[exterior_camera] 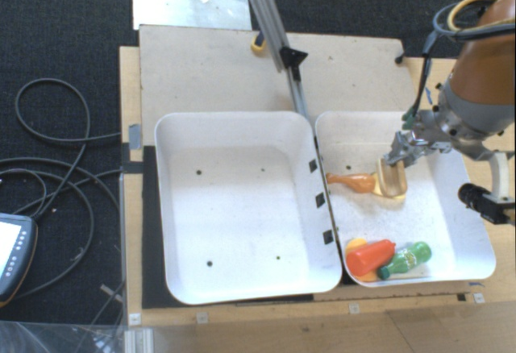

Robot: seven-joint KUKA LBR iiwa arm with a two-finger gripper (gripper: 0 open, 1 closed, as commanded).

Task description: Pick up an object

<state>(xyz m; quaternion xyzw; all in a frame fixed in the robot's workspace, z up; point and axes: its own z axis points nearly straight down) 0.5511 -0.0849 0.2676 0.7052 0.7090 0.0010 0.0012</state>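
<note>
Robotics lab, white bins (234, 130) on bench (201, 69), loose cables (48, 134), teach pendant (14, 251)

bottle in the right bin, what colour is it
Green, with a white cap end; the bottle lies near the bin's front edge in the camera view.

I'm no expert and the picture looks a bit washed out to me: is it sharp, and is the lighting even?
Camera view: lighting soft and even, shadows faint; the white bins look bright, nearly bleached. The green bottle and red-orange toy read fairly crisp, but the gripper and the tan object beneath it are soft and hard to make out.
</note>
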